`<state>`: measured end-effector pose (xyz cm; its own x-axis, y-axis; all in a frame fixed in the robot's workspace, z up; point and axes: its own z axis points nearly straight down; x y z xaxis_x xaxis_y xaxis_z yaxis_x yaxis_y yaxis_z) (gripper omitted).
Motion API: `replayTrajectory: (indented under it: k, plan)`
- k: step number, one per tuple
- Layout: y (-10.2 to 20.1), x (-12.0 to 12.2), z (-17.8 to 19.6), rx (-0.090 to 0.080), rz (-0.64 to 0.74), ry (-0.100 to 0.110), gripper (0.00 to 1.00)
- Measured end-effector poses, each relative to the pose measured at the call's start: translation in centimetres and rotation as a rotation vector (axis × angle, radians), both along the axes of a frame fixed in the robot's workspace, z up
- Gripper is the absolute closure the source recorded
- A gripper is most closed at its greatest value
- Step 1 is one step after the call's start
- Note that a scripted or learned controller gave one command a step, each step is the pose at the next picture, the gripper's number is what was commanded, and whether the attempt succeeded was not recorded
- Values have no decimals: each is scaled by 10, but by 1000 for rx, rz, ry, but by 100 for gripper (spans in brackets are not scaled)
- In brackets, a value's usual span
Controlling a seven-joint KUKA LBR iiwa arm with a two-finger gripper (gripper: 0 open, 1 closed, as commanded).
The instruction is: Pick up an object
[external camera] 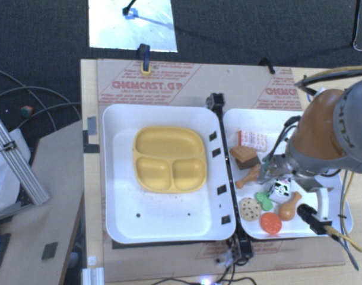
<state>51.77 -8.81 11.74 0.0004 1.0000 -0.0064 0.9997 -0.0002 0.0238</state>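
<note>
- the gripper (275, 177) sits low in the right bin (332, 227), under the grey wrist; whether it is released, clenched or grasping anything cannot be told from this view.
- the gripper body hangs directly over a small white object with dark spots (280, 189); contact between them cannot be confirmed.
- a tan drumstick-shaped piece (248, 176) lies just at 9 o'clock of the gripper, its long axis running from about 8 o'clock to 2 o'clock, with the thicker end toward the gripper.
- a second drumstick-shaped piece (291, 205) lies at 5 o'clock of the gripper, its long axis running from about 7 o'clock to 1 o'clock.
- a brown block (244, 155) lies at 10 o'clock of the gripper, near a white-and-red packet (253, 139).
- a green piece (264, 200), a round cookie (249, 209) and a red-orange round piece (271, 223) lie between 6 and 7 o'clock of the gripper.
- the arm (329, 129) enters from 3 o'clock, the orange band above the wrist, the wrist pointing down into the right bin.
- the left bin (124, 218) holds a yellow divided tray (169, 159).
</note>
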Motion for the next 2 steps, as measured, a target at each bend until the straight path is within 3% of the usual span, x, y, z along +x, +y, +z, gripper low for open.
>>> replayTrajectory:
  k: [1, 2]
  plan:
    - [0, 0, -1, 1, 0, 2, 0]
    - [-57, 72, -28, 0, 3, 4, 0]
